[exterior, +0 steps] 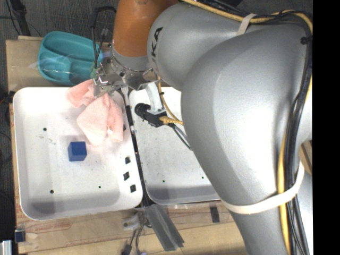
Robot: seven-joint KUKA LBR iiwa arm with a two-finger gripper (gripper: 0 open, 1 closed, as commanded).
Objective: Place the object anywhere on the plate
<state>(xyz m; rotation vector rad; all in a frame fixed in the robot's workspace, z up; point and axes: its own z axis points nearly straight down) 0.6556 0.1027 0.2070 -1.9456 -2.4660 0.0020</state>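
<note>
One view logged, the camera view, looking down at a slant.

- Left bin (32, 142): taken as the landmark for all entries. Shallow, white, floor mostly bare.
- Right bin (170, 169): directly beside the left bin, rims touching along its right side. Largely covered by the arm (228, 100), which reaches across it towards the left bin's far right corner.
- Orange band (133, 20): above the wrist, over the left bin's far rim.
- Gripper (103, 84): at the far edge of the left bin, right of centre, pressed into the top of the pink cloth (101, 118). Whether it is open or closed on the cloth, I cannot tell; the crumpled fabric and the wrist hide the tips.
- Pink cloth: inside the left bin, in its far right part, bunched. One fold lies towards the far rim and a larger fold towards the bin's middle.
- Blue cube (77, 151): on the left bin's floor, near its centre, just nearer the camera than the cloth and apart from it.
- Teal plate (64, 54): outside the left bin, on the bench beyond its far rim, towards the far left corner. The cloth is not on it.
- Three small black squares (127, 175): in a row on the left bin's right wall.
</note>
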